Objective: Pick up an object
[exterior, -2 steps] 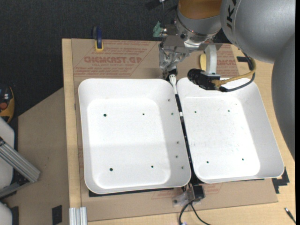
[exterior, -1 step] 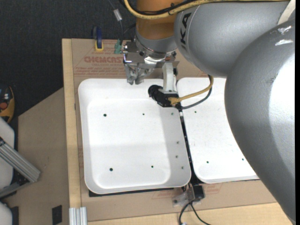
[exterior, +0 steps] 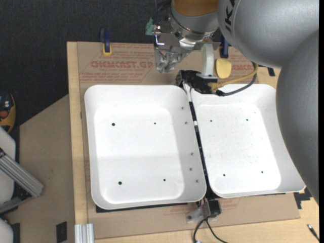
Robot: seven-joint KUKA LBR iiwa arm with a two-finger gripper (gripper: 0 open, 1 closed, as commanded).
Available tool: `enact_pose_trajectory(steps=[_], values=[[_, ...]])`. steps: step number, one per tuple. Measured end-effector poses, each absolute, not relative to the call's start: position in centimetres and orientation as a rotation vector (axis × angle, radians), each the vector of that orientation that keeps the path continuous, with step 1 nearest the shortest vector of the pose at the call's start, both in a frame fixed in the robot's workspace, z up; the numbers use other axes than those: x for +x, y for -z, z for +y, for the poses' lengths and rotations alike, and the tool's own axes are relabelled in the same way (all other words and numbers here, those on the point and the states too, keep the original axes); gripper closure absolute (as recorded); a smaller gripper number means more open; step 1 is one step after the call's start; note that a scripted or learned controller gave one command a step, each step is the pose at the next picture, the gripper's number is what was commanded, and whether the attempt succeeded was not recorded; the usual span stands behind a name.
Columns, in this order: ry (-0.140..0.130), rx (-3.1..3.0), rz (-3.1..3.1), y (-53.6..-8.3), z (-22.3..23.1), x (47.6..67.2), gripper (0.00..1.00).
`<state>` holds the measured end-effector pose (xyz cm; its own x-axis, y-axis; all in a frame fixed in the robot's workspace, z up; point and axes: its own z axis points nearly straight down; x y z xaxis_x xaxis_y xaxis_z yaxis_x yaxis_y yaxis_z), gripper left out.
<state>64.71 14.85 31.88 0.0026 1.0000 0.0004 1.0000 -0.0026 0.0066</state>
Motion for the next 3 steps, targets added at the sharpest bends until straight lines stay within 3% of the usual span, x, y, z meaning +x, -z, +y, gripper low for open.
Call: enact_pose_trajectory(steps=[1, 3], values=[[0.0, 2.216, 2.231, -25.4, 23.0, 66.5, 1.0], [-0.004, 2.222, 2.218, -31.3, 19.7, 63.6, 1.0]])
